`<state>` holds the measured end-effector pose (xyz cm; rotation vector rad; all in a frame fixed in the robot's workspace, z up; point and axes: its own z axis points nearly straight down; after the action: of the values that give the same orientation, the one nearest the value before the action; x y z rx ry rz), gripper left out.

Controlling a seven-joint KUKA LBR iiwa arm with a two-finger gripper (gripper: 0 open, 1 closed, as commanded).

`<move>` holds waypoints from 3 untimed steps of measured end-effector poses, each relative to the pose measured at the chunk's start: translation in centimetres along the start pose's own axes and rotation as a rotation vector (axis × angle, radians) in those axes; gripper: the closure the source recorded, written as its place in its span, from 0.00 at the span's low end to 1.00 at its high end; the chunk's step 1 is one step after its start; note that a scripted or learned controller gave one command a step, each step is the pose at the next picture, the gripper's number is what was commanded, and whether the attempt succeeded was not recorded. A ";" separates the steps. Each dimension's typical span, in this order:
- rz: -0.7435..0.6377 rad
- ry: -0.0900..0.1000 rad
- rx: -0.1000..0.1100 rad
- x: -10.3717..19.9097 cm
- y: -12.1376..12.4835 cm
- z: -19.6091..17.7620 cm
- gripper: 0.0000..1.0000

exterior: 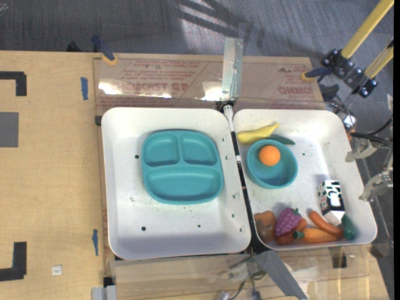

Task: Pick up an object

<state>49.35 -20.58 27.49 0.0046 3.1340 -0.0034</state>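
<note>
Two white bins sit side by side on the wooden bench (50,180), touching along their inner edges. The left bin (119,136) carries a teal divided plate (182,166), lying flat near its middle, with two small compartments toward 12 o'clock and one long one toward 6.

The right bin (312,130) holds everything that could be picked up. A teal bowl (275,170) stands upright a little toward 10 o'clock of that bin's middle, with an orange ball-shaped fruit (270,155) resting inside it. A yellow banana (256,132) lies just beyond the bowl at 12 o'clock, touching or nearly touching its rim. Toward 3 o'clock, close to the bin's right wall, there is a small black-and-white carton (331,197). Along the 6 o'clock edge a heap of toy food crowds together: a purple bunch of grapes (287,220), a brownish-orange piece (265,219) at its 9 o'clock side, and an orange carrot (324,224) with a green top (347,229) at its 3 o'clock side, a second orange piece (315,235) lying just under it.

I cannot tell how the pincer stands.

Beyond the bins at 12 o'clock a clear plastic sheet (162,80) lies flat on the bench, and yellow struts (375,17) slant across the far corner at 2 o'clock.
</note>
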 end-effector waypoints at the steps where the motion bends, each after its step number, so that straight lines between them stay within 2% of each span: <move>1: -0.089 -0.015 0.004 0.8 2.5 16.9 0.00; 2: 0.035 -0.019 0.004 0.4 6.2 18.3 0.00; 3: 0.130 0.000 0.021 -10.1 7.1 13.9 0.00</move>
<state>59.57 -13.58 13.65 0.2083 3.1271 -0.0362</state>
